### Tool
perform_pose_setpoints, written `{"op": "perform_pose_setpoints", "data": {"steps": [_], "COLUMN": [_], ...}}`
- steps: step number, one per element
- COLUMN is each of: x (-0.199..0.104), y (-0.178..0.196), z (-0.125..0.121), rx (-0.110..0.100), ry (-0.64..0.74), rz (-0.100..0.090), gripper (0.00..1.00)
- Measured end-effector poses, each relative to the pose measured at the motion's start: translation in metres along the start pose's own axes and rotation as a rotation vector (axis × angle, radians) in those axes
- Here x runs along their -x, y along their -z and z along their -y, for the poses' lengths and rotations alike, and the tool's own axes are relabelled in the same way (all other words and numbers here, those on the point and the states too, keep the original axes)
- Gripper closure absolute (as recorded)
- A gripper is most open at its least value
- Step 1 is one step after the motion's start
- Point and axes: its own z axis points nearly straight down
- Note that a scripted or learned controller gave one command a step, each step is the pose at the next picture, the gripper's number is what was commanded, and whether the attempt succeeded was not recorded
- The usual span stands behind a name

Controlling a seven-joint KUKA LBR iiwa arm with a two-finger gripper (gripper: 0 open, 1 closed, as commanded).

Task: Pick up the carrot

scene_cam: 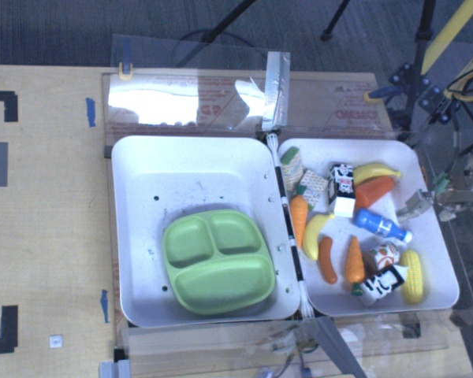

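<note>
Carrot [299, 219] is what matters, and I get to it by reading across the bench. The left bin [134, 211] bears a green plate [217, 262] with three compartments. Just past the divider, the carrot lies at the left edge of the right bin [449, 290]. It runs almost straight up and down the view, parallel to the divider, green top at the far end and tip toward me. A yellow banana [315, 233] curves just beside it on the right, and a reddish sausage [327, 260] lies below that. Further right, a second orange piece [354, 260] also looks like a carrot. It is near-vertical too, but with its green end toward me, touching the black-and-white packet there. Beyond it come a blue bottle [382, 225] and a corn cob [412, 274]. At the bin's right rim hangs a grey, blurred metal shape that I take for the gripper [422, 201]. I cannot tell whether it is open or closed, and nothing appears to be in it. From there the carrot is well apart to the left, across the whole clutter, and the second orange piece is nearer, down and to the left. Judging by how both lie, the grasp would need to close left-to-right across the long axis, and the divider leaves little room on the first carrot's left.
</note>
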Motion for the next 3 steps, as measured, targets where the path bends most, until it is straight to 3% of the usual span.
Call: {"op": "perform_pose_setpoints", "data": {"steps": [1,2,3], "x": [-0.040,-0.120,-0.126], "y": [-0.062,-0.047,-0.107], "z": [0.043,0.039,0.040], "rx": [0.000,-0.002,0.008], "ry": [-0.047,0.126,0.130], "rz": [0.000,-0.001,0.001], "gripper": [0.00,0.00,0.00]}}
